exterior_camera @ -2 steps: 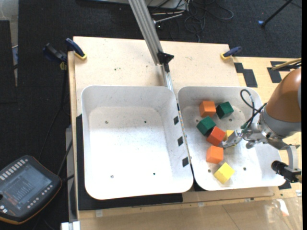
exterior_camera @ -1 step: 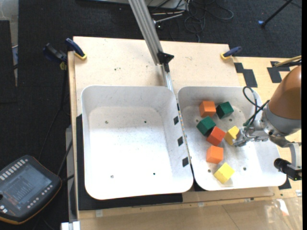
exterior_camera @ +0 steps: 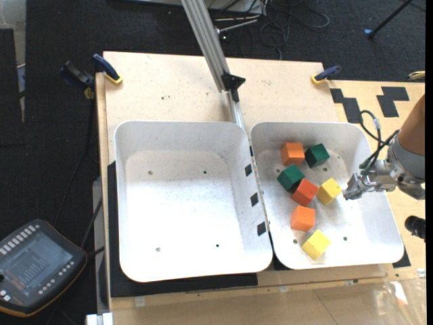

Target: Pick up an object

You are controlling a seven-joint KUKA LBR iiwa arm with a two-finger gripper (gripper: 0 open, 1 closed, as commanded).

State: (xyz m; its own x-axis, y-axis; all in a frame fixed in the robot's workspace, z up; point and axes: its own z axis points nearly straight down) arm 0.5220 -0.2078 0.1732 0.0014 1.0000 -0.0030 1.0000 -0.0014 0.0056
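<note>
Jaws [exterior_camera: 352,191] hover low in the right bin [exterior_camera: 379,242], near its right side; from this angle I cannot tell how they stand. Nothing visibly held.

Arm [exterior_camera: 413,158] enters from the right edge, wrist angled down and left.

Blocks sit in a loose cluster in the right bin:
- yellow block [exterior_camera: 329,190], just left of the jaws, touching or nearly so; cannot tell which
- red block [exterior_camera: 305,191], left of that, against it
- dark green block [exterior_camera: 291,177], up-left of the red
- orange block [exterior_camera: 293,153] and second green block [exterior_camera: 316,155] at the far end
- lower orange block [exterior_camera: 303,218] and lower yellow block [exterior_camera: 316,244] toward the near rim

Left bin [exterior_camera: 135,181] lies across the divider, well apart from the jaws.

Judgement: the nearest candidate is the upper yellow block, lying directly left of the jaws along the arm's line of reach. It is roughly cubic, turned at a slant to the bin walls, so no long axis matters; the jaws would need to square to its faces. The red neighbour crowds its far side and could get nudged.

Worktop [exterior_camera: 176,87] bare beyond the bins, clamps at the corners.
</note>
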